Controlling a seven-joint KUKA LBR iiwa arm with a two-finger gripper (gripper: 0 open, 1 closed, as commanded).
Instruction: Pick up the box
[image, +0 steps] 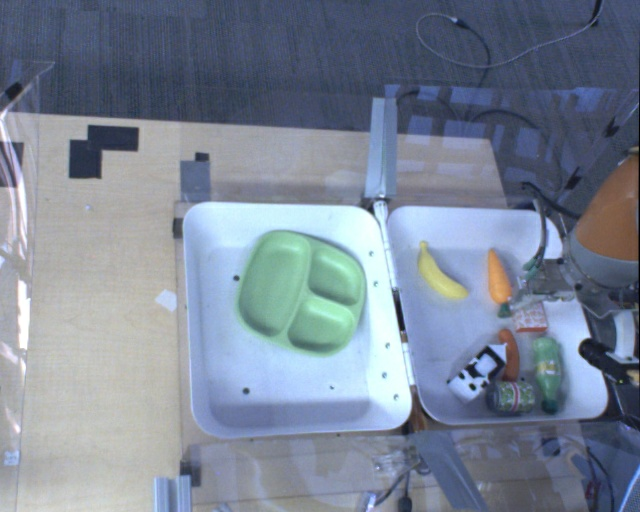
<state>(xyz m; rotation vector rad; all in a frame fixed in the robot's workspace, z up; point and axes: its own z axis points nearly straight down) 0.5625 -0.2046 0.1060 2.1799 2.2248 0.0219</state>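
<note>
Box (479, 371) — black-and-white — lies in the right bin (440, 400) near its front, beside a can (512, 396), not lifted. Hand (535, 290) sits over the bin's right side, near a small packet (530, 318); its grip state cannot be told. Pick-up remains undone.

Glossy plastic bins (200, 330), matt wooden bench (100, 300)

Left white bin (210, 400) has a green divided plastic tray (300, 290) sitting about dead center. Right white bin (440, 400): yellow banana (441, 273) at 10 o'clock, orange carrot (497, 276) around 12, green can (513, 397) and green bottle (547, 366) down at 5.
</note>
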